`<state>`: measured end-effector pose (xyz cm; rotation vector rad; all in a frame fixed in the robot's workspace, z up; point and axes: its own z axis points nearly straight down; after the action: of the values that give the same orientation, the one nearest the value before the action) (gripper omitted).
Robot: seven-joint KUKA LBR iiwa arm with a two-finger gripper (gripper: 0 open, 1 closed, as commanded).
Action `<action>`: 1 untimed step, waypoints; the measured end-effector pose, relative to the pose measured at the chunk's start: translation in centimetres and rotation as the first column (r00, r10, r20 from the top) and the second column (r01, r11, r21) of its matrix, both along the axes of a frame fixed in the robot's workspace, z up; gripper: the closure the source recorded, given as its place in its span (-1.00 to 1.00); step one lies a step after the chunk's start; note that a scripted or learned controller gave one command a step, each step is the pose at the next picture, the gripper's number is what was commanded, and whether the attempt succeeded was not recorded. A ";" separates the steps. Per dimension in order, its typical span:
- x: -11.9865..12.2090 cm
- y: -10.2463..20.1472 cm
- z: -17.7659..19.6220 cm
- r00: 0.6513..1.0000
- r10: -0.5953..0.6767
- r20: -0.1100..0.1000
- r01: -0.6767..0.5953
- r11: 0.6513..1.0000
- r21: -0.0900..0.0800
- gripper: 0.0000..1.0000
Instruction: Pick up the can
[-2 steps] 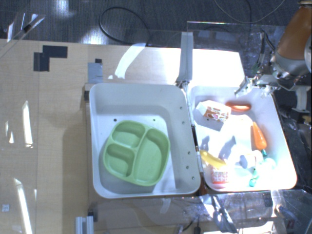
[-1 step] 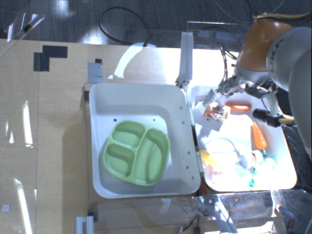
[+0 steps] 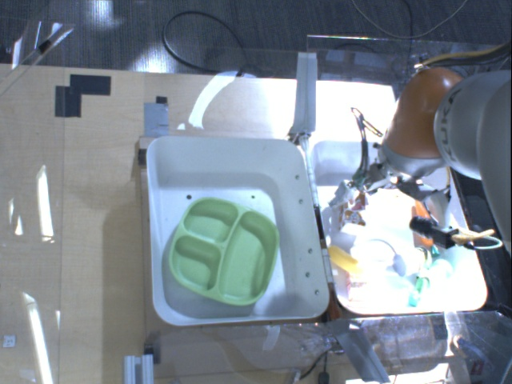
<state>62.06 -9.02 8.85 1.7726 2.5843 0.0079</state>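
Observation:
The arm, with its orange band (image 3: 418, 118), reaches from the right into the right bin (image 3: 336, 160). My gripper (image 3: 366, 184) hangs low over that bin's upper left part. Just below it, touching or nearly touching, is a small object with red and white print (image 3: 354, 208), which may be the can. Glare washes out the bin, so the object's shape is unclear. I cannot tell whether it is held.
The left bin (image 3: 224, 162) holds a green divided plate (image 3: 224, 250). In the right bin lie a yellow item (image 3: 342, 259), an orange item (image 3: 420, 213), a teal item (image 3: 422, 285) and a pale round thing (image 3: 376, 254). A ridge (image 3: 318, 222) separates the bins.

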 end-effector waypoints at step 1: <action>1.1 -2.6 0.0 0.953 -0.303 0.000 0.303 0.953 0.002 -1.00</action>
<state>63.19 -11.58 8.82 2.1482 2.2826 0.0087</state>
